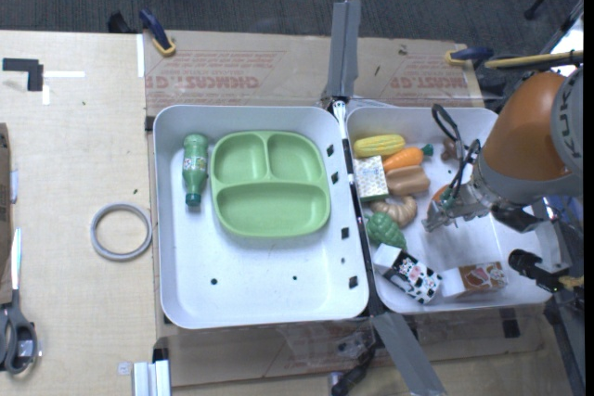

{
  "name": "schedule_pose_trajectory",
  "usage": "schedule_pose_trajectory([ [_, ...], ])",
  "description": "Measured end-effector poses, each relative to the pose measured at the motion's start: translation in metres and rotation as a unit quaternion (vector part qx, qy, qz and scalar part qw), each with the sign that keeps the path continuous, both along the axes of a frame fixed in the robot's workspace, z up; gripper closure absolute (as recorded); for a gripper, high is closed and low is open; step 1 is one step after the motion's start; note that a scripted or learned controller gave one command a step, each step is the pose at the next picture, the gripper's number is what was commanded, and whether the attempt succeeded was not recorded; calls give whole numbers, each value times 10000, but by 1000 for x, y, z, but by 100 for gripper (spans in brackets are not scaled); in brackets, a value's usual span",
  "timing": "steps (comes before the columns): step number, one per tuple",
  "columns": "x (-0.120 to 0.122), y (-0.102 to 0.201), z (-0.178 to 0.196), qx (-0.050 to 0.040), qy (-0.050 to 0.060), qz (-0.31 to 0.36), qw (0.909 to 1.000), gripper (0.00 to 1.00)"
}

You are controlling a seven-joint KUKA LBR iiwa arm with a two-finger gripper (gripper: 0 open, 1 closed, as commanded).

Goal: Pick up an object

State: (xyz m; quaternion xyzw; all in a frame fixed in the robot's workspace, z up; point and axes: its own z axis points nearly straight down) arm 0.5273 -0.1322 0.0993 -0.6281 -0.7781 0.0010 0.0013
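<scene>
Objects crowd the left half of the right bin: corn and a carrot at its ten o'clock, a black-and-white toy at seven. The gripper hovers near the bin's centre over bare floor; whether it is open or closed I cannot tell. A good pick probably means shifting toward nine o'clock, centring over one item, then descending straight.
</scene>
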Motion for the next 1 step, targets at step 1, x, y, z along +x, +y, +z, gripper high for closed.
schedule_pose_trajectory([
  [1,-6,34,36,-2,-15,67,10000,100],
])
